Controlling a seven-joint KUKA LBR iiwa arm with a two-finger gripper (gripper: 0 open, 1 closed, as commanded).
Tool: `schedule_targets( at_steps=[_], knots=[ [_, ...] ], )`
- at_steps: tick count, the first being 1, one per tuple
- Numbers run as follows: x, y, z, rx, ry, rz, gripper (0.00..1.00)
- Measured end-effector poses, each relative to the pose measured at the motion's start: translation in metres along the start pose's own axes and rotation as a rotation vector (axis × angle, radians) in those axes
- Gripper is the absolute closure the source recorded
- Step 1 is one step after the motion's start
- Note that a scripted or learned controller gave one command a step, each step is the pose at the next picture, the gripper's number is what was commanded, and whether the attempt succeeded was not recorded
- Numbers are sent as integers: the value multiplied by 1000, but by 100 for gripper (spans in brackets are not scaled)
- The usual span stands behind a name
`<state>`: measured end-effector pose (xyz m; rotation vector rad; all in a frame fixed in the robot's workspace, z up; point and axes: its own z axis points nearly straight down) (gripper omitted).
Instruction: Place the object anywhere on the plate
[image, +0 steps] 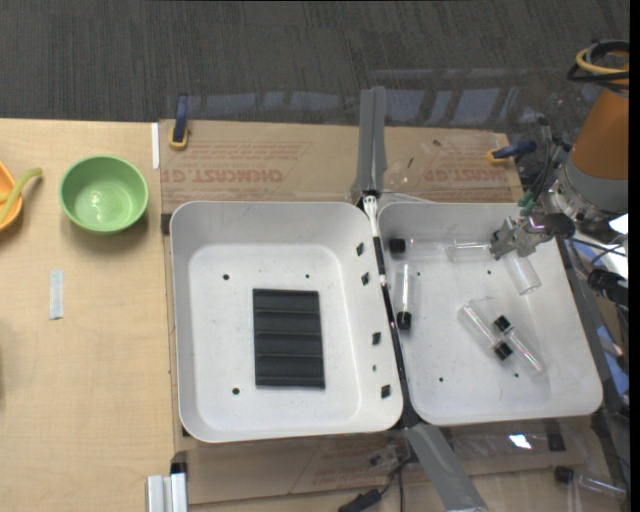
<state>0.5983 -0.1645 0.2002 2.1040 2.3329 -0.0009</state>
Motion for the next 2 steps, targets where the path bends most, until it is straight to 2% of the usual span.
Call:
schedule_targets(
  at_steps=[1,2],
  knots=[
    [21,63,-21,-1,-2,-184,100],
    [-53,56,-180,-1,-2,-194,100]
  ],
)
